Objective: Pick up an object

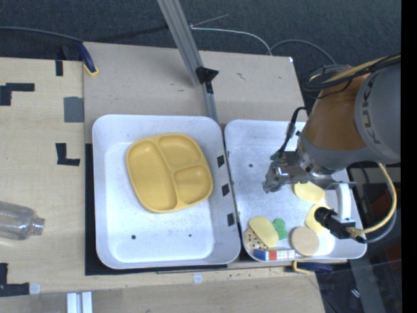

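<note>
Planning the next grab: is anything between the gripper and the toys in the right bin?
Nothing visible. The gripper hangs over bare floor of the right bin; the toys lie clustered at the near corner, open from above.

Legible text, one entry: on the grey arm (381,113), at the right edge of the camera view, we make out part of large dark lettering, cut off by the frame. We read no other labels, numbers or signs anywhere.
</note>
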You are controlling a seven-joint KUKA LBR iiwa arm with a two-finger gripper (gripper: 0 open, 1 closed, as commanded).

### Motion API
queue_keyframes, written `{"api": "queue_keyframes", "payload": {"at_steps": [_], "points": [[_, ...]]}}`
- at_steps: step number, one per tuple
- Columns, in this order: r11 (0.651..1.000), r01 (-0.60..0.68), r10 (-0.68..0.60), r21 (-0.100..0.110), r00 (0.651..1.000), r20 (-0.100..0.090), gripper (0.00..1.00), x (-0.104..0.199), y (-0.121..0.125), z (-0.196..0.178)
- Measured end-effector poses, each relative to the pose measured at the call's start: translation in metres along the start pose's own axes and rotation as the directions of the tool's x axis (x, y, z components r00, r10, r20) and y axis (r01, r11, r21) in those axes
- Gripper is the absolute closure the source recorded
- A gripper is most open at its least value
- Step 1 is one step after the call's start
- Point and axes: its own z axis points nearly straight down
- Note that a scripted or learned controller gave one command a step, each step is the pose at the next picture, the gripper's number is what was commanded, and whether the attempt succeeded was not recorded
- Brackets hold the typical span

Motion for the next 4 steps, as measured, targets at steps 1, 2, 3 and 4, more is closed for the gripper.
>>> {"api": "queue_keyframes", "payload": {"at_steps": [1, 2, 3, 4], "points": [[1.000, 0.003, -0.003, -0.010, 1.000, 0.001, 1.00, 0.006, 0.026, 0.002], [1.000, 0.003, -0.003, -0.014, 1.000, 0.002, 1.00, -0.007, 0.042, -0.028], [1.000, 0.003, -0.003, -0.012, 1.000, 0.001, 1.00, 0.005, 0.024, -0.052], [1.000, 0.001, -0.001, 0.000, 1.000, 0.000, 1.00, 0.022, -0.028, 0.005]]}}
